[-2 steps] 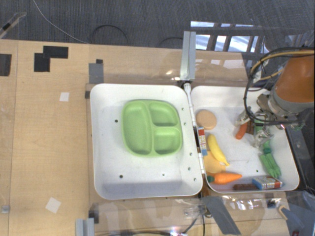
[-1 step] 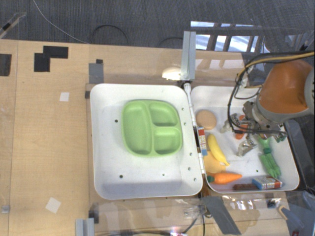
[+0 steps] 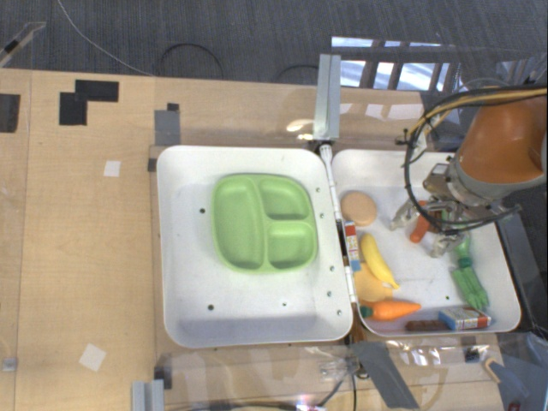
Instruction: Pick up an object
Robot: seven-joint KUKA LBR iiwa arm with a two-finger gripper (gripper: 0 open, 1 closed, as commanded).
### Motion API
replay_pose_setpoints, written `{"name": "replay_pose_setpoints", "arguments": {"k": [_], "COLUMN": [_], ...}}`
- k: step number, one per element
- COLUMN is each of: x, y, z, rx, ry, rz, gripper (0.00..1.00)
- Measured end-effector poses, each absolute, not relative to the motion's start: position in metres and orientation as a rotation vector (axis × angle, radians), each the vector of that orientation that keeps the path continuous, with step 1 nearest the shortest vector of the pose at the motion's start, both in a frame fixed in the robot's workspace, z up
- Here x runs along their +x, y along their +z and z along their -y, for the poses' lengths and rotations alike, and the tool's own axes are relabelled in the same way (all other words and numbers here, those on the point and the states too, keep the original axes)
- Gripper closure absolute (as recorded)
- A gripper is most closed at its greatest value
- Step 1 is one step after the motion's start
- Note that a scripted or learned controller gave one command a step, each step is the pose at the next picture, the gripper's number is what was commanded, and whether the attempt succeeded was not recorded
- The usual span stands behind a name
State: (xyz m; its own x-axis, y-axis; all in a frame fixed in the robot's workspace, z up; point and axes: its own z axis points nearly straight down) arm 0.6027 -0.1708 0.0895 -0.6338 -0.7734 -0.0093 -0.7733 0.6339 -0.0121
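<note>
Orange-red piece point(image 3: 417, 231), small and stubby, lies in the right bin point(image 3: 505, 315) just under the tool point(image 3: 421, 226), whose two metal fingers point(image 3: 401, 218) stand spread apart on either side of it, not closed on anything. It looks like a light, stiff plastic toy, likely smooth and prone to slipping, so a hold across its narrow middle would suit best. Close by in the same bin are a tan round bun point(image 3: 359, 207), a yellow banana point(image 3: 378, 261), a carrot point(image 3: 391, 310) near the front wall, a green vegetable point(image 3: 469, 279) to the right and a small box point(image 3: 463, 318) at the front corner. The left bin point(image 3: 180, 315) holds a green divided plate point(image 3: 262, 223). Both bins sit on the tabletop point(image 3: 77, 255). Whether the fingers touch the piece I cannot tell.
</note>
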Motion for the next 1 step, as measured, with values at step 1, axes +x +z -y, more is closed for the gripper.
{"name": "replay_pose_setpoints", "arguments": {"k": [1], "x": [0.6075], "y": [0.1050], "z": [0.1686], "rx": [-1.327], "ry": [-0.018], "rz": [-2.815], "gripper": [1.00]}}
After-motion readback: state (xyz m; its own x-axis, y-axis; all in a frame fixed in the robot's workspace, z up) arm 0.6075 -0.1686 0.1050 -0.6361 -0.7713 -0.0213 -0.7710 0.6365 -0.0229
